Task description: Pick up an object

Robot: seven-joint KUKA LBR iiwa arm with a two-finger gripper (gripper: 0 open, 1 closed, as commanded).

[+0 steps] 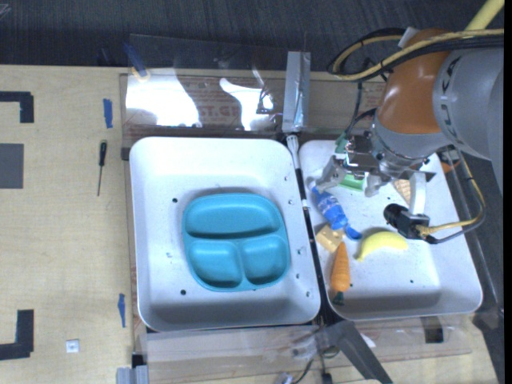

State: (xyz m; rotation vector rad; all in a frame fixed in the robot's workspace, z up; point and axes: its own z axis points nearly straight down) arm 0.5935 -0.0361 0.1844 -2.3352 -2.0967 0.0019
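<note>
Our jaws (358,173) hang at twelve o'clock in the right bin (456,282); we cannot tell their spread. The banana (381,244) lies clear at six o'clock of them, so we should descend centred across its curve, away from the carrot (341,269).

A blue sectioned tray (236,241) is seen lying flat in the left bin (152,166), its single long compartment toward the far side and two smaller ones toward the near side. The bench (60,238) to the left is marked with black corner shapes (20,106), and a thin dark screwdriver-like tool (101,166) is laid near the bin's far left corner, with short strips of blue tape (107,112) above and below it. A clear, glaring plastic sheet (200,98) is stood behind the left bin, bounded on its right by a grey upright post (296,90).
</note>
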